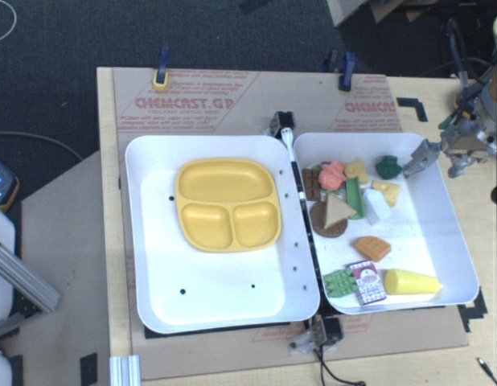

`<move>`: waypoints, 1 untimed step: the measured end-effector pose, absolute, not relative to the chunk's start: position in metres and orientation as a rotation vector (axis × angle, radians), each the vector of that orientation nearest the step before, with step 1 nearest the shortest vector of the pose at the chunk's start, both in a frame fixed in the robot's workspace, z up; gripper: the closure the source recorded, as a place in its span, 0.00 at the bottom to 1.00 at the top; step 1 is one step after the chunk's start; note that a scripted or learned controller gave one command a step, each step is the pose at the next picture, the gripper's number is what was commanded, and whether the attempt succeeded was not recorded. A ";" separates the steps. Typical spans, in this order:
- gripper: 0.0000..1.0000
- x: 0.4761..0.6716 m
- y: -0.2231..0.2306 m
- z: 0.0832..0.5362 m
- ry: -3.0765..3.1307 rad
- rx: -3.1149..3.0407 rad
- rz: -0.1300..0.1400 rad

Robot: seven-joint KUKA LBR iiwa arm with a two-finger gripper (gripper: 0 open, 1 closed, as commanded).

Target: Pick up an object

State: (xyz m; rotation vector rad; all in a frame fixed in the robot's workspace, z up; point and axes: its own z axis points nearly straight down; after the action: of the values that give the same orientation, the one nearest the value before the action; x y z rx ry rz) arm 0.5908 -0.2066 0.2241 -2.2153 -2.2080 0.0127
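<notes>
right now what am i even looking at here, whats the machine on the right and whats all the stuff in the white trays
One camera fixed above a bench looks down at a slant. On the right edge is the end of a robot arm; its gripper hangs over the far right rim of the right bin, near a dark green piece. I cannot tell whether it is open, and nothing shows as held.

The left bin holds a yellow plate with three compartments. The right bin holds small toy foods: a pink piece, a brown disc, an orange waffle-like piece, a yellow block, a green piece and a small printed packet. The arm's job is to pick one up.
</notes>
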 end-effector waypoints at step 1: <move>0.00 0.594 -0.206 0.232 -2.221 -2.220 0.001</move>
State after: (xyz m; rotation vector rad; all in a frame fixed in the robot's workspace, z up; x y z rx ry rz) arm 0.5937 -0.2059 0.2323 -2.2202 -2.2206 0.0008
